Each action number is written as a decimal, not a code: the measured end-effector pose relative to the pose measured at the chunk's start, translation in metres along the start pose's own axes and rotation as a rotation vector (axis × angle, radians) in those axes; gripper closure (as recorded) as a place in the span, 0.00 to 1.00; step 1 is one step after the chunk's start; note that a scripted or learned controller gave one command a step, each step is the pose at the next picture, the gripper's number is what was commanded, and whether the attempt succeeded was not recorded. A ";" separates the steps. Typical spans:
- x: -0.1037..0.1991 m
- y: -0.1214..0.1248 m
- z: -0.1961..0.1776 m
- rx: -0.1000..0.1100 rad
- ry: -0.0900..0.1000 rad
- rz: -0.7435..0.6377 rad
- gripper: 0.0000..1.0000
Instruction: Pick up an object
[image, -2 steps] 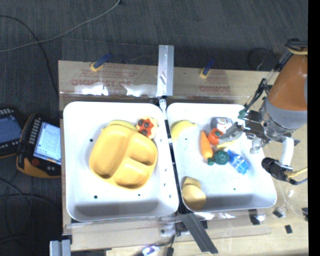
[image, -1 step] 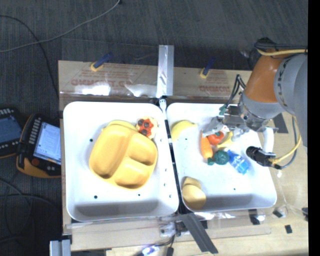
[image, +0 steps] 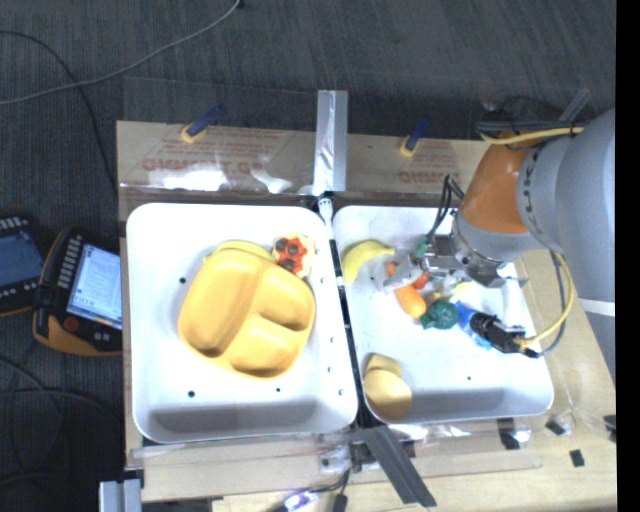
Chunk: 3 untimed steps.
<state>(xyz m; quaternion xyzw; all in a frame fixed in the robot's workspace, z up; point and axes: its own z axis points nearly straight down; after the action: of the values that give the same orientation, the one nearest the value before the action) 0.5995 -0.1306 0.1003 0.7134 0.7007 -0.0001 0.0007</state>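
Nothing looks picked up yet: the gripper (image: 432, 268) is lowered into the right bin (image: 520, 385), right over a small orange piece (image: 410, 299) and a green toy (image: 439, 316), but whether it's clamped on anything can't be told. Red printing on the cardboard (image: 230, 155) at the far side is too faint to be read.

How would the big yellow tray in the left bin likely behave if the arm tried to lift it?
The yellow tray looks moulded and rigid, so probably stiff. Its broad, smooth compartments give narrow jaws little to pinch; it may slip. It lies tilted in the left bin, so a push might rock it.
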 end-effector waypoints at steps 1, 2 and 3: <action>0.000 0.000 0.000 0.000 0.000 0.000 0.00; 0.000 0.000 -0.005 0.008 0.000 -0.005 1.00; 0.079 0.035 -0.079 0.010 0.000 -0.182 1.00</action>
<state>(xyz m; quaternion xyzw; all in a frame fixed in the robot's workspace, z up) 0.6361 -0.0517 0.1792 0.6468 0.7626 -0.0035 -0.0029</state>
